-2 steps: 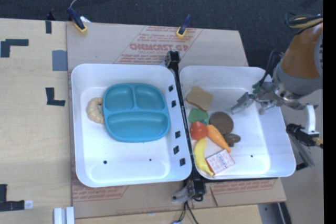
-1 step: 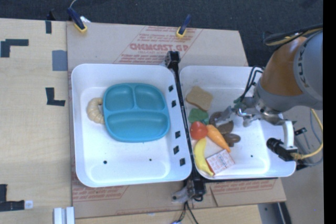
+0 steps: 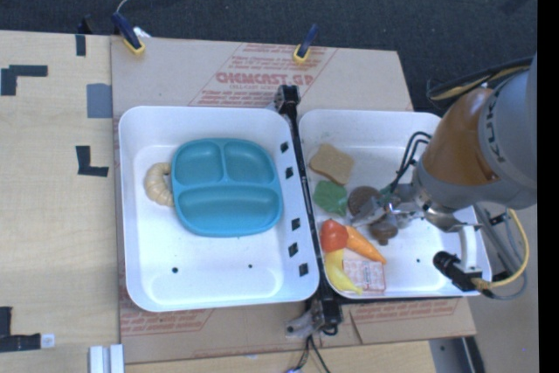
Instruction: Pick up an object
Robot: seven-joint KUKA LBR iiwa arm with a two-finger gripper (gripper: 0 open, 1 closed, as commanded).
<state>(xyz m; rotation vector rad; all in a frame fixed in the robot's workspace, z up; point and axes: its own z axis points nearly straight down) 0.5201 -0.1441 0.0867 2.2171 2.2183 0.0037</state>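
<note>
Leftmost on the bench, the left white bin (image 3: 140,188) holds a blue divided plate (image 3: 227,186) with three compartments, lying flat near the bin's middle. A small tan, curled piece that looks like toy bread or a pastry (image 3: 158,183) touches the plate's left edge and is partly tucked under it. Both bins sit on a cardboard sheet (image 3: 262,74) with red print, held at its far edge by two blue and yellow clamps (image 3: 129,34). A black divider (image 3: 297,179) runs between the bins.

Next, the right white bin (image 3: 410,275) carries a cluster of toy food along its left half. A tan slice of toy bread (image 3: 331,162) lies farthest up. Just below it is a green leafy piece (image 3: 330,196). Lower still come a red tomato-like piece (image 3: 334,235) and an orange carrot (image 3: 367,245), touching one another, with a yellow banana (image 3: 342,276) and a small printed packet (image 3: 367,274) beside it at the near edge.

Further right, the gripper (image 3: 377,217) reaches down into this bin, just right of the green piece and above the carrot. Its tip merges with a dark brown rounded object (image 3: 363,202), and I cannot tell how the tip is set or whether anything is held. Behind it the grey arm (image 3: 515,135) with its orange band (image 3: 458,144) comes in from the right side.
</note>
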